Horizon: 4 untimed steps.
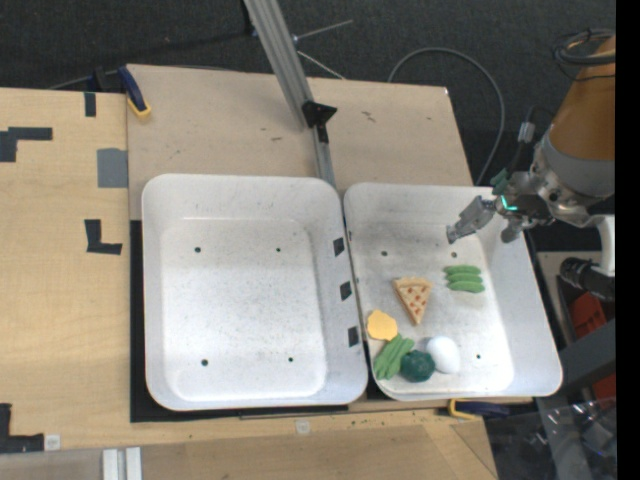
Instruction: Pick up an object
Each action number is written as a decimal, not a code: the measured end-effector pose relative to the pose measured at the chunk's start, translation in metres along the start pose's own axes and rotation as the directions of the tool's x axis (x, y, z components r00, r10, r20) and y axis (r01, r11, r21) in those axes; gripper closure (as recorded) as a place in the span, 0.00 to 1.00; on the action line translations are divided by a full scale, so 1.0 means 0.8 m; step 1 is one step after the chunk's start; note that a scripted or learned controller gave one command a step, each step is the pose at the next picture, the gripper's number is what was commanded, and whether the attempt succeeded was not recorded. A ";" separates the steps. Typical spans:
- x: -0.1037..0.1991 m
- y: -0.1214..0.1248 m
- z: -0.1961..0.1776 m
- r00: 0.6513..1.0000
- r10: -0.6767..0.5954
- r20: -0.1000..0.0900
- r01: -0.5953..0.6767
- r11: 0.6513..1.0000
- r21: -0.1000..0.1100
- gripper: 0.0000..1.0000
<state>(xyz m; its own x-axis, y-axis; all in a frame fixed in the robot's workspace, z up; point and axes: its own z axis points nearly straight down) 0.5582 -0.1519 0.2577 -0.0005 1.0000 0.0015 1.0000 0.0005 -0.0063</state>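
Closest to the camera, along the near edge of the right bin [520, 298], sits a small cluster of toy food. Going left to right: the left bin [160, 268] is bare white plastic with fine dark specks. Next comes the right bin, where a yellow piece [382, 325] lies near the divider, with a light green pod [392, 356] just below it. Beside that rests a dark green round piece [418, 367], touching a white egg-shaped piece [443, 354]. Slightly farther back is a pizza slice [413, 298], and to its right a pair of green bean pods [463, 278]. Above those pods hangs the gripper [462, 228], reaching in from the right on the grey arm [580, 158]. Whether its fingers are apart or together cannot be told from here; nothing is visibly between them. Judging by this, no object is lifted yet: all pieces lie in the bin, and the descent, grasp and lift remain.
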 end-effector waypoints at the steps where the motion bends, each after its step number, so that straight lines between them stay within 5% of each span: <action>1: 0.000 0.001 -0.003 1.000 -0.001 0.001 0.001 1.000 -0.005 0.00; 4: -0.001 -0.004 0.204 1.000 0.001 -0.001 -0.001 1.000 -0.004 0.00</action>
<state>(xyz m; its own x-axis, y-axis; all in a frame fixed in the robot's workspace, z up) 0.5538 -0.1528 0.0944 0.0000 1.0000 0.0021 1.0000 0.0000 -0.0023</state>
